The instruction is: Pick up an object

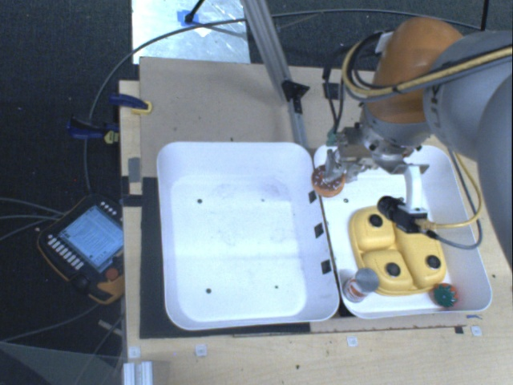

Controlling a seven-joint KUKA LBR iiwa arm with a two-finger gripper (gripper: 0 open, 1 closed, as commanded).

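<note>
My gripper [333, 167] hangs over the far left corner of the right bin [465, 239], close to the rim it shares with the left bin. A small round brown object [327, 184] sits right under the gripper's tip, touching or nearly touching it. I cannot make out whether it is gripped. A large yellow lumpy toy with black dots [397, 255] lies in the middle of the right bin. At the bin's near left corner stands a small grey-topped cylinder [362, 283]. A green and red ball [445, 296] rests near the front right corner.
The left bin [172, 215] stands beside the right one, with black tape marks along the shared rim. A slanted metal pole [272, 46] crosses behind the bins. A handheld pendant [84, 243] lies off the bench to the left.
</note>
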